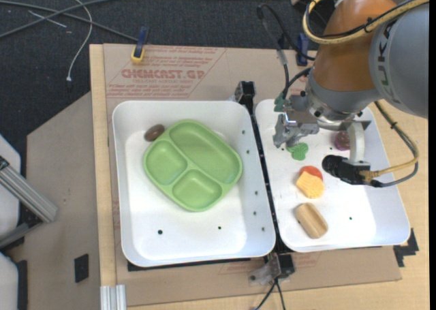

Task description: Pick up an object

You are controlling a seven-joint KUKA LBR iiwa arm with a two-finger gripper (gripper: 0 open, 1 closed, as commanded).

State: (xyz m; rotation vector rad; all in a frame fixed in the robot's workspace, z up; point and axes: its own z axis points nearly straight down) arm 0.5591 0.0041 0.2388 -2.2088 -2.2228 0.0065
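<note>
Tan wooden block (310,221) lies diagonally, upper-left to lower-right; gripper (291,137) state unclear.

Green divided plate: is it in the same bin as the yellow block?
No, the green divided plate lies in the left bin, while the yellow block lies in the right bin.
</note>
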